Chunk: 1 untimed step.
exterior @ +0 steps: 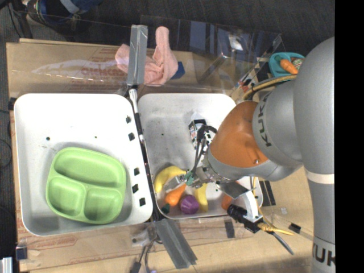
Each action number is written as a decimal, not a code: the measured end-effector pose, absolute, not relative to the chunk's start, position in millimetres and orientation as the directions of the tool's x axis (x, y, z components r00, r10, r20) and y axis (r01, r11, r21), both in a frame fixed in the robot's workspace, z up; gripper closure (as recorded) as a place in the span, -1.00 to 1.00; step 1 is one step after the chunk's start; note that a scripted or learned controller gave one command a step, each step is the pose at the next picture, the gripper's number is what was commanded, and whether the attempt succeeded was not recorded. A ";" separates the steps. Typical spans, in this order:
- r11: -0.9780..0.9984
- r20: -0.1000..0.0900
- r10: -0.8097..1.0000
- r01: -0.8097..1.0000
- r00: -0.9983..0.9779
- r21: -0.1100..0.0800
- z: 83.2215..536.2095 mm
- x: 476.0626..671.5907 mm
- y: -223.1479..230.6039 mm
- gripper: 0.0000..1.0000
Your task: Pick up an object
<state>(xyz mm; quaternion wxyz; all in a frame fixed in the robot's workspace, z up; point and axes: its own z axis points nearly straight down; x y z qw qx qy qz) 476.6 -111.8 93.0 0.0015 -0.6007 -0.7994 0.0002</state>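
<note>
A grey KUKA arm [296, 124] with an orange band reaches in from the right over the right bin [170, 115], one of two shallow white bins set side by side on a brown table [68, 67]. Its gripper [192, 178] hangs low over the bin's near end, just above a small heap of toy food. The arm's bulk covers much of the tool, and whether the fingers are spread or closed cannot be told; nothing is seen held between them.

The heap lies against the bin's near wall: a yellow banana [165, 177] curving toward the divider, an orange carrot [175, 195] slanting beside it, a purple fruit [189, 205] next to the carrot, and a second yellow piece [201, 197] just right of the purple one. The gripper tip sits close to the banana and carrot; contact cannot be made out.

The left bin [34, 124] holds a green divided plate [86, 185] lying flat in its near half. A pink cloth [153, 61] lies on the table beyond the bins.
</note>
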 end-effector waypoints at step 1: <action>0.282 0.002 0.959 0.959 -0.282 -0.002 102.5 477.5 -112.2 1.00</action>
